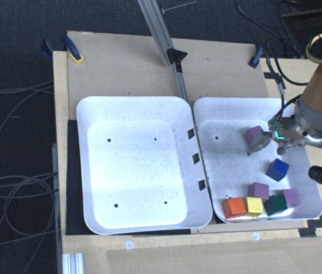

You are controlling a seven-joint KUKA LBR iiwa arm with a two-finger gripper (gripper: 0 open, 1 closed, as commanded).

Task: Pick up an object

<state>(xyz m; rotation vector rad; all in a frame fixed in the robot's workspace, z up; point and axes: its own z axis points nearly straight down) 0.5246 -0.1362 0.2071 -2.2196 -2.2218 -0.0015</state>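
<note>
We see the arm (pixel 321 96) reaching in from the right over the right bin (pixel 229 110), with the gripper (pixel 259 146) low in the bin's upper middle, pressed up against a purple block (pixel 253 134); the block sits right at the fingertips, touching or nearly so, but we can't tell whether the fingers are open or closed on it, or whether the block is actually between them. The purple block looks like a small cube, muted violet, tilted a bit, well apart from the bin walls with bare white floor to its left and above. A blue block (pixel 277 169) sits alone just below and right of the gripper. Along the bin's lower edge we have a tight row: orange block (pixel 234 206), yellow block (pixel 254 205), green block (pixel 276 204), plus a second purple block (pixel 259 189) just above the yellow one and a lilac block (pixel 290 196) near the right wall; little room there. The left bin (pixel 92 113) lies beside it, rims touching at the centre divider. Both bins rest on the tan surface (pixel 121 61).
</note>
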